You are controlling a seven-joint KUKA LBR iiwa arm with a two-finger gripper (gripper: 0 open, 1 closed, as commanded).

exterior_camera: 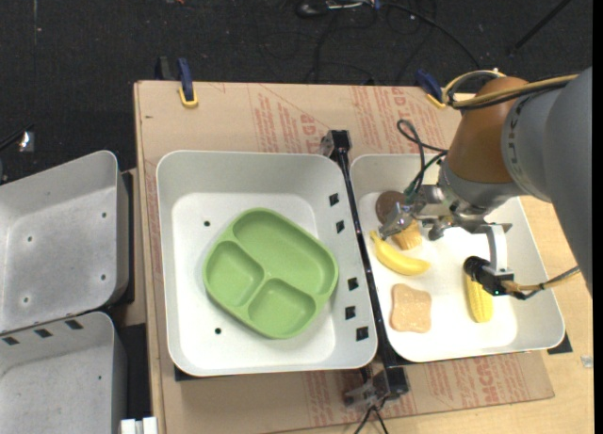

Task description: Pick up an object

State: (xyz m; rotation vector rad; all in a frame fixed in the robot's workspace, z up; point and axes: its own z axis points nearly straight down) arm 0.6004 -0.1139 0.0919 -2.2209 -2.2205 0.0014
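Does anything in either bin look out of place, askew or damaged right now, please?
Nothing looks spilled or damaged. The green plate lies flat, turned diagonally, in the left bin. The banana, toast and corn lie loose in the right bin.

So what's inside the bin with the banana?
The right bin holds a banana, a toast-like piece, a corn cob and a brown round thing. The arm covers part of that bin, so whatever lies beneath it stays hidden.
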